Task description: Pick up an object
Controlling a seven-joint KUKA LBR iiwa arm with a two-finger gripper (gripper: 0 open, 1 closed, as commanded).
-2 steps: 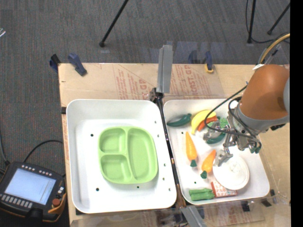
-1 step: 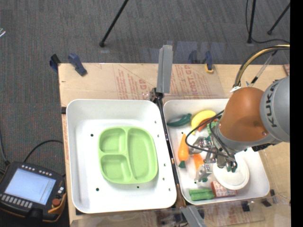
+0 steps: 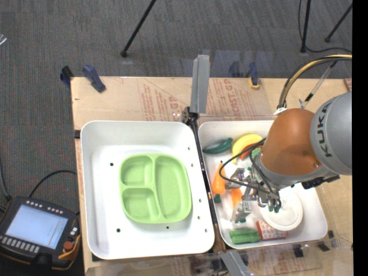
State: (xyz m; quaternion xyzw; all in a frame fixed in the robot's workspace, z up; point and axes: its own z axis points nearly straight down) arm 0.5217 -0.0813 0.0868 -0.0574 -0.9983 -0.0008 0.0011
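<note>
Here the gripper (image 3: 248,203) hung low in the right bin (image 3: 319,218) over a carrot (image 3: 219,183), near a banana (image 3: 246,142) and green pepper (image 3: 218,147) (finger state: cannot tell), while the left bin (image 3: 98,154) held a green divided plate (image 3: 155,188).

The big round grey robot arm (image 3: 339,134) has black letters "KUKA" on its side. A shiny orange band (image 3: 290,142) wraps it above the wrist. Thin black cables (image 3: 230,168) loop by the silver metal gripper (image 3: 256,203).
</note>
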